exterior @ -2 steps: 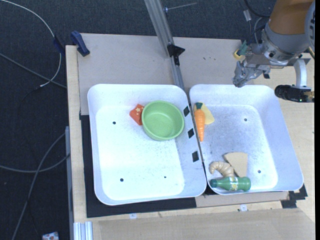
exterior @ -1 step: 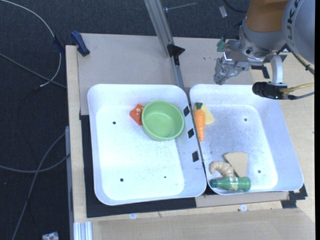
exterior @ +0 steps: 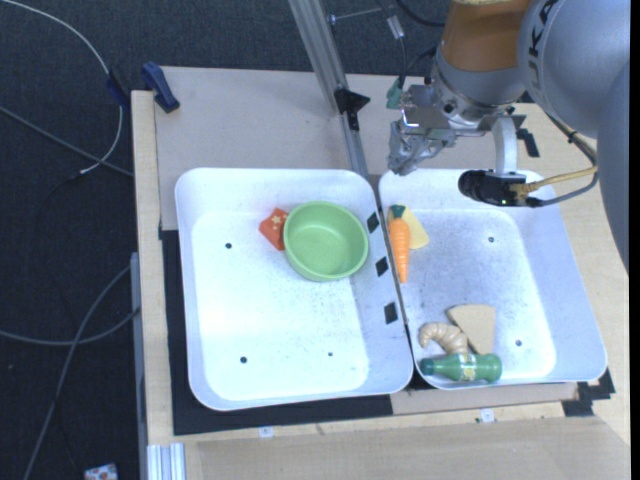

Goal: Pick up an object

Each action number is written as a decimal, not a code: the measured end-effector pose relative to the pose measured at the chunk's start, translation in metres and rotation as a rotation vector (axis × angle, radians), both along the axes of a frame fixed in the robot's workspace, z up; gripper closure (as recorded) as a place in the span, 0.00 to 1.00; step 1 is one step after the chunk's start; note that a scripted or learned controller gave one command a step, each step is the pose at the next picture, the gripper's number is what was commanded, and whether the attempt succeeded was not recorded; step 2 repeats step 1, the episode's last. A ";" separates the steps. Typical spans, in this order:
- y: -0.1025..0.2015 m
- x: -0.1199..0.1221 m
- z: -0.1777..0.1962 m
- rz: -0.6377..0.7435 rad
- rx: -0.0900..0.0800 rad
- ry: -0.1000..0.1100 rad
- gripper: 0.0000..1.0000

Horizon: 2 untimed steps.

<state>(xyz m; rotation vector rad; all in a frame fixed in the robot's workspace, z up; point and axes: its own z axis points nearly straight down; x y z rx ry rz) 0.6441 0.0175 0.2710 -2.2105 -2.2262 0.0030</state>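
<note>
Tabletop: beige tabletop (exterior: 250,118) on a dark carpet floor (exterior: 60,218), with thin cables (exterior: 70,28) lying on the carpet at the left side.
Left bin: white shallow left bin (exterior: 270,358); it holds a green bowl (exterior: 325,240) near its far right part, and a small red object (exterior: 272,228) touching the left side of the bowl.
Right bin: white right bin (exterior: 540,298), just beside the left one.
Carrot: orange toy carrot (exterior: 400,246) with a green top, lying along the left wall of the right bin; a pale yellow piece (exterior: 416,233) lies just beside it on the right.
Near corner of right bin: a beige wedge (exterior: 474,323), a light brown curled piece (exterior: 442,338) and a green bottle (exterior: 462,368) on its side, all close together.
Arm: grey arm (exterior: 585,58) with orange band reaches in from the right.
Gripper: the gripper (exterior: 405,163) points down above the far left corner of the right bin, over the rim, well above the carrot; nothing is seen between its fingers, and I cannot tell if they are spread or pressed together.
Other things: a blue clamp (exterior: 160,86) at the far left corner of the tabletop, a metal pole (exterior: 320,48) rising behind the bins, and a black part (exterior: 490,186) beside the arm.
</note>
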 end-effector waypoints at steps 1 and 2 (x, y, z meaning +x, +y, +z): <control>0.053 0.005 -0.002 -0.001 -0.001 -0.004 1.00; 0.053 0.005 -0.002 -0.001 -0.001 -0.004 1.00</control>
